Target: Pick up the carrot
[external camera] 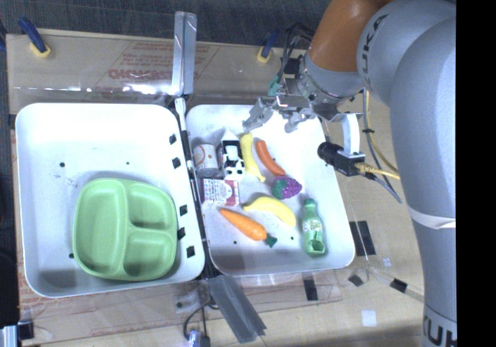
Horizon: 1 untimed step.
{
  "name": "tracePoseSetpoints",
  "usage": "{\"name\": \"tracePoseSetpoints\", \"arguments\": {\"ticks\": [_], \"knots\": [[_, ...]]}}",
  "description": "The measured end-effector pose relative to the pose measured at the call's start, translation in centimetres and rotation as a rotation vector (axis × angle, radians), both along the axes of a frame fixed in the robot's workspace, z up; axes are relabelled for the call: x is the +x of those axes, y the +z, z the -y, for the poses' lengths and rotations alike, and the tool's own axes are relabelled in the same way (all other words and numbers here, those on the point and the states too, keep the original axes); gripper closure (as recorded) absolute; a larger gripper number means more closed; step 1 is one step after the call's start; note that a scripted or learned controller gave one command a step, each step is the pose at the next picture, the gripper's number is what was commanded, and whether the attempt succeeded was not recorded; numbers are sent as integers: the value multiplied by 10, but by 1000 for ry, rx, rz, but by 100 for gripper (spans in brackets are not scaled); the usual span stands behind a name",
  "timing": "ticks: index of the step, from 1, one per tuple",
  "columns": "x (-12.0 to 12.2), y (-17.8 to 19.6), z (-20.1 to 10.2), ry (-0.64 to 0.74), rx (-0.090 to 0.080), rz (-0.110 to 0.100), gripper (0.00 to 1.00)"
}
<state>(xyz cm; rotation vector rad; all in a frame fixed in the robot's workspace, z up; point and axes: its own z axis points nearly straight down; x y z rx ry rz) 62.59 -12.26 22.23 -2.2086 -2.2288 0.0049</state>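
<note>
The carrot (pixel 244 224) is orange with a green stub at its right end. It lies flat near the front of the right bin (pixel 339 206), between a pink carton and a yellow banana. My gripper (pixel 277 118) hangs over the back edge of that bin, well behind the carrot. It is open, its fingers spread wide with nothing between them. The grey arm with its orange band (pixel 349 24) reaches in from the right.
Crowding the right bin are a second banana (pixel 248 156), an orange sausage (pixel 266 157), purple grapes (pixel 287 187), a green bottle (pixel 311 227), a pink carton (pixel 219 191), a black-and-white box (pixel 231 158) and a small can (pixel 203 156). The left bin holds a green divided plate (pixel 124 229).
</note>
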Motion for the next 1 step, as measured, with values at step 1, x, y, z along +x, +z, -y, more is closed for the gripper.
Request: {"name": "tracePoseSetpoints", "arguments": {"ticks": [1], "knots": [[-68,-85,6,295,2,0,0]]}}
